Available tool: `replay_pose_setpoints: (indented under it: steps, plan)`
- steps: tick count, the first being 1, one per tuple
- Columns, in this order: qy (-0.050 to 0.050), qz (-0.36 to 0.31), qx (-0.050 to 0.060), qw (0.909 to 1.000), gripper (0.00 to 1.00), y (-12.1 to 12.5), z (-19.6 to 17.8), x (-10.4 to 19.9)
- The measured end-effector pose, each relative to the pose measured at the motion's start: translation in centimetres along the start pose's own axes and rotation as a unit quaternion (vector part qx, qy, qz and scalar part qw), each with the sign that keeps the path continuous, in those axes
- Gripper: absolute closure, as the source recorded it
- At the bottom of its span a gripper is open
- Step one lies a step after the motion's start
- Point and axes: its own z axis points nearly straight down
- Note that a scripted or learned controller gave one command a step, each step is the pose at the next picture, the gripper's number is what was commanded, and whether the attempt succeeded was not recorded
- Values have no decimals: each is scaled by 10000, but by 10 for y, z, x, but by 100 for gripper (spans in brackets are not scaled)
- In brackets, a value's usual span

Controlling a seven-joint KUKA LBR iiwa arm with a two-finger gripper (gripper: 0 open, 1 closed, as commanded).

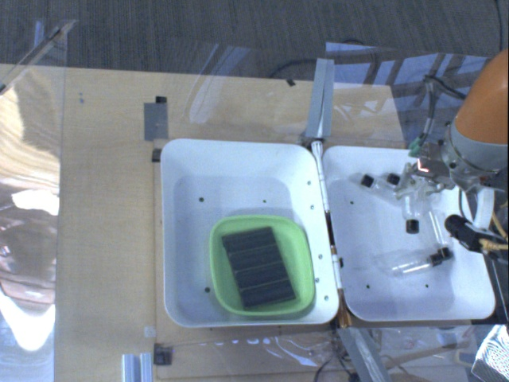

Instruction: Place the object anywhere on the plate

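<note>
Since the dark block (258, 267) already sits on the green plate (301, 253) in the left bin (179, 213), I'd say placing's done; my jaws (417, 205) over the right bin (477, 293) look clear-fingered, can't tell how open — next just back off.

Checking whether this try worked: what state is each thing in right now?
Plate: upright in the left bin, carrying the block.
Block: dark, ridged, lying flat on the plate.
Gripper: over the right bin, apart from the block.
</note>
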Motion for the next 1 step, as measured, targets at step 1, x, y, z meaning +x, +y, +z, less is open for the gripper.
replay_pose_setpoints:
  steps: [1]
  plan:
    - [5,-313,15,9995,100,-43,-11,84]
